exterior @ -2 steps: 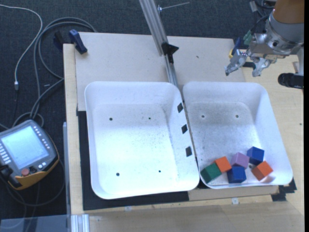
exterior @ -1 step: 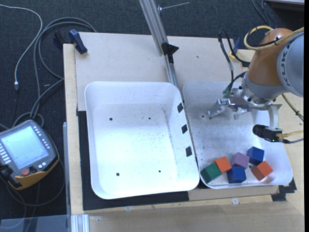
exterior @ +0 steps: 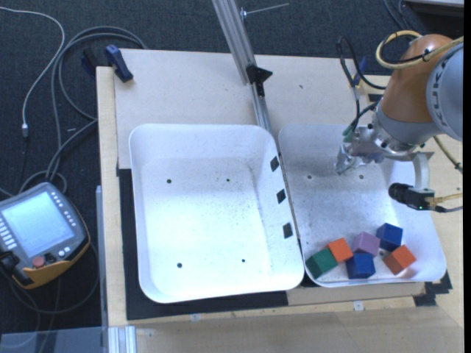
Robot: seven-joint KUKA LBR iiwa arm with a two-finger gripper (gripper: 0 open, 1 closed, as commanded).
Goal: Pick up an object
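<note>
1. The tool (exterior: 346, 164) hangs over bare floor of the right bin (exterior: 324, 197); whether it is wide or narrow, I cannot tell, and nothing shows in it.
2. The blocks sit well below it, clustered in the bin's near corner: green block (exterior: 321, 261), orange block (exterior: 340, 250), purple block (exterior: 366, 243), three more.
3. They look light, rigid, flat-sided; take opposite faces.
4. Packed touching, so neighbours crowd the sides, and the bin wall is close.
</note>
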